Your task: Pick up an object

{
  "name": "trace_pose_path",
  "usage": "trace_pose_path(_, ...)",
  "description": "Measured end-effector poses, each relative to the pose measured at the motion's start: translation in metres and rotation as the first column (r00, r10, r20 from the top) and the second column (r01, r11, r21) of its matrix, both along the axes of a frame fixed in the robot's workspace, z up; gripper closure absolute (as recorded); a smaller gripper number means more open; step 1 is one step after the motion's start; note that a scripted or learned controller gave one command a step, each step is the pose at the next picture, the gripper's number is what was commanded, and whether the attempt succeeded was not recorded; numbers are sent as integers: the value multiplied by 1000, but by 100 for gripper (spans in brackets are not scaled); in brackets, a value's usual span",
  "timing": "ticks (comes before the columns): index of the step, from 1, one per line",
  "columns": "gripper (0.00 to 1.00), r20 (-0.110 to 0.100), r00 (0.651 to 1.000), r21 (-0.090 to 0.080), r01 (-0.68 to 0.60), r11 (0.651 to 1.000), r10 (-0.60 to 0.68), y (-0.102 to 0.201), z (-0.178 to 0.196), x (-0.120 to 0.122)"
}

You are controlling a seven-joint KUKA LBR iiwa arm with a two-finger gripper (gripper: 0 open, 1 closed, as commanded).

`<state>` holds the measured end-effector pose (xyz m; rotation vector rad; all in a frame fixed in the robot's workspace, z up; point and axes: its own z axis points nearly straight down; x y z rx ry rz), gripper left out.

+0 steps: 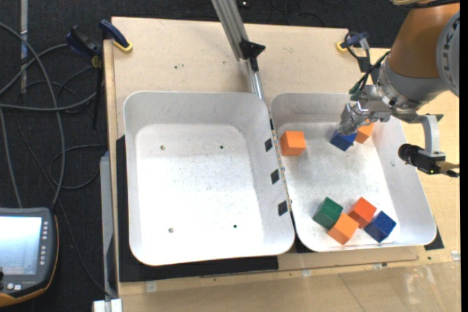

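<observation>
One fixed camera above the bench (183, 47) — looking down aslant on both bins (146, 106).

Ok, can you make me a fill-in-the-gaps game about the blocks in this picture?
1. All the blocks lie in the ___ bin.
2. The block alone near the divider is ___.
3. The gripper is above a ___ block.
4. The green block touches an ___ block.

Missing words: right; orange; blue; orange.
</observation>
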<state>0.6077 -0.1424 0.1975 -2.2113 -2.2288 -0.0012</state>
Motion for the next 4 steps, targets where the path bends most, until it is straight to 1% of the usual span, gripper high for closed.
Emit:
trace_pose_path(1,100,0,1000,0,0,1000,0,55,-2,0)
trace_pose_path(2,100,0,1000,1,0,1000,0,108,3,-19)
trace_pose_path(3,100,3,1000,1,-2,1000,2,163,22,-24)
trace_pose_path(4,100,0,1000,0,-1,1000,1,220,17,-30)
